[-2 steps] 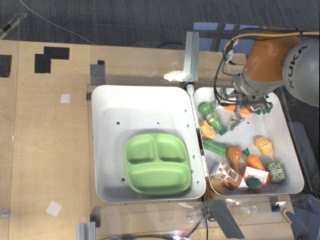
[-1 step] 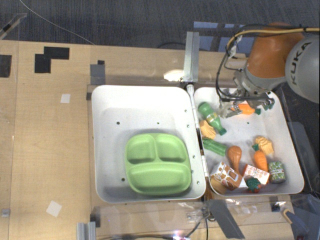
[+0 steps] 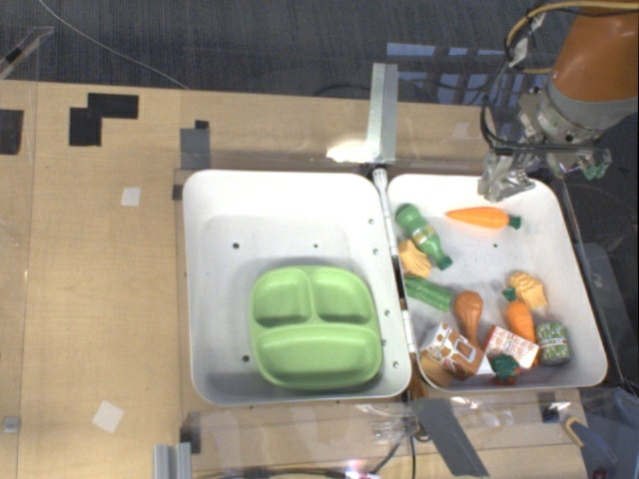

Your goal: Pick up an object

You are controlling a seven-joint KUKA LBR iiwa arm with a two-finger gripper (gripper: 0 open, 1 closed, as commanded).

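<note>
the metal two-finger end effector (image 3: pixel 502 184) hangs over the far edge of the right-hand shallow white bin (image 3: pixel 577 267), below the grey arm's orange band (image 3: pixel 597 58). whether its fingers are spread or closed i cannot tell from this slant; nothing shows between them, so i judge it to be carrying nothing.

the nearest candidate for the pick is the orange plastic carrot with a small green stem (image 3: pixel 481 218). it lies on the bin floor just beside the end effector, a little nearer the camera and slightly toward the view's left. its long axis runs almost straight across the view, left to right, with the pointed tip to the left and the green stem to the right. it sits apart from the other toys, with bare white floor around it.

that is the relation the next move hinges on: the carrot is close below and just in front of the tool, so a short shift toward the camera and a descent would likely reach it, with the fingers best set to close across its narrow width, not along its length.

the rest of the clutter, a green plastic bottle (image 3: pixel 420 233) near the divider and a heap of toy foods at the near edge, lies farther off. the left-hand bin (image 3: pixel 215 208) holds a green divided tray (image 3: pixel 316 325).
</note>
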